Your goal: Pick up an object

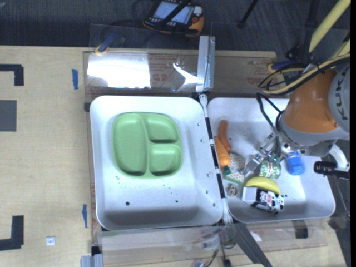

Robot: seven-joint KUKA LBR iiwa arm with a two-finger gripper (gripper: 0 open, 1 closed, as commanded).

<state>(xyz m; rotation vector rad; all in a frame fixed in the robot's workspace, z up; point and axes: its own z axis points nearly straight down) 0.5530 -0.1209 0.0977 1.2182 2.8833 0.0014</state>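
Objects crowd the right bin (317, 204), and we see the gripper (266, 156) down among them; whether it is clenched or released we cannot tell. Just below the gripper lies a banana (262, 183), beside it to the right a blue cap (293, 164), to its left a carrot (223, 144). Well left of the gripper, a green tray (147, 144) sits in the left bin (105, 204).

We note the arm (311, 107) entering from view's right, orange band uppermost, wrist angled down-left. Gripper (260, 159) low; finger state can't be made out.
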